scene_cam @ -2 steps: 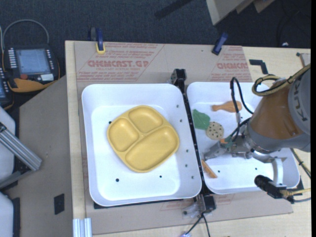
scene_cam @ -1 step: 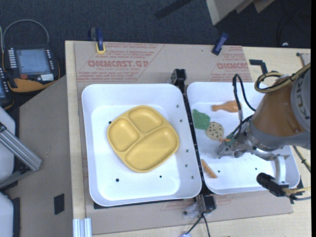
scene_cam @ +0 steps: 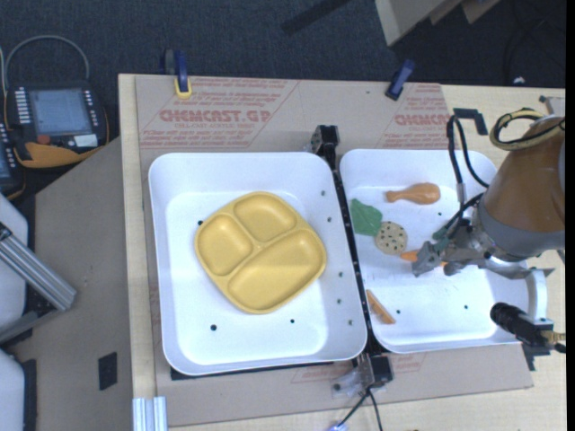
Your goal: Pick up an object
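A: Left to right, then: a yellow divided plate (scene_cam: 260, 251) sits in the left bin (scene_cam: 171, 241); the right bin (scene_cam: 422, 330) holds a green leaf (scene_cam: 365, 216), a speckled cookie (scene_cam: 391, 237), a drumstick (scene_cam: 414, 193) and an orange carrot stick (scene_cam: 379, 307).

B: And the gripper (scene_cam: 429, 260)?

A: Low in the right bin, just beside the cookie, with something orange at its tip. Whether the jaws are open or closed, I cannot tell.

B: Best target?

A: Probably the cookie: likely light, rigid toy food, slightly slippery. Pinch across its edges.
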Robot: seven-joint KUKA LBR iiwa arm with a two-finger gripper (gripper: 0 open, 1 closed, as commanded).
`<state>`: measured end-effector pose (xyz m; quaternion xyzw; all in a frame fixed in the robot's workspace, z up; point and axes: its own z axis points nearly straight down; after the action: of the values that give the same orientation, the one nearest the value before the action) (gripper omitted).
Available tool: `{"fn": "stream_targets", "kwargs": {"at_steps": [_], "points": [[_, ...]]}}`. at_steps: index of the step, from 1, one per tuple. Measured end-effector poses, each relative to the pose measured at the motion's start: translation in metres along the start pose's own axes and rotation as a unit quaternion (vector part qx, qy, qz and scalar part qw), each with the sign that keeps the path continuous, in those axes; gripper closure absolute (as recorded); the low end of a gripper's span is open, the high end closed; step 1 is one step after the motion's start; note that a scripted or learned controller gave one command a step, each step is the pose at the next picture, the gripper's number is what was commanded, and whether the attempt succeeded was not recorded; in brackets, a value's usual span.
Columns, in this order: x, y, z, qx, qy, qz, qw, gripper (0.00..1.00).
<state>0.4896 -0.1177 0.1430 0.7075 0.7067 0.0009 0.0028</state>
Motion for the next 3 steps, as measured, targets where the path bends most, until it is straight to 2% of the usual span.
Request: {"fn": "stream_targets", "kwargs": {"at_steps": [2, 3], "points": [[0.010, 0.008, -0.121, -0.002, 0.000, -0.002, 1.0000, 1.00], [0.055, 0.006, -0.122, 0.003, 0.002, -0.003, 1.0000, 1.00]]}}
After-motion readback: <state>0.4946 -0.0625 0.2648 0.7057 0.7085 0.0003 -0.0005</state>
